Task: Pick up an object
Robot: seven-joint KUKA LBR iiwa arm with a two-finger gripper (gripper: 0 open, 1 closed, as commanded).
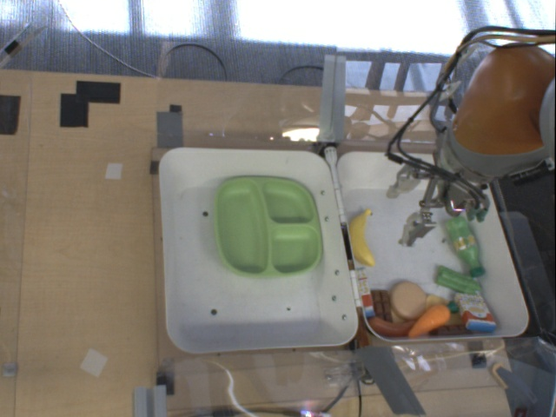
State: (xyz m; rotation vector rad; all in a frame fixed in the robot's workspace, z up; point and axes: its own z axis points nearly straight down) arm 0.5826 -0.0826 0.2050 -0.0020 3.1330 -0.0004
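My gripper (409,207) hangs over the right bin (382,174), below the arm's orange band. It is open, with bare white floor between its two metal fingers (416,229). A yellow banana (360,238) lies just to its left against the bin's dividing wall. A green bottle (463,244) lies just to its right, and a smaller green piece (458,279) sits below that. Along the bin's near edge are an orange carrot (430,320), a round tan bun (408,300), a reddish sausage (390,326) and a small carton (476,312).
The left bin (187,311) holds a green divided plate (267,225) at its middle. A grey post (331,102) stands at the back between the bins. Cables (417,115) loop from the arm over the right bin's far side.
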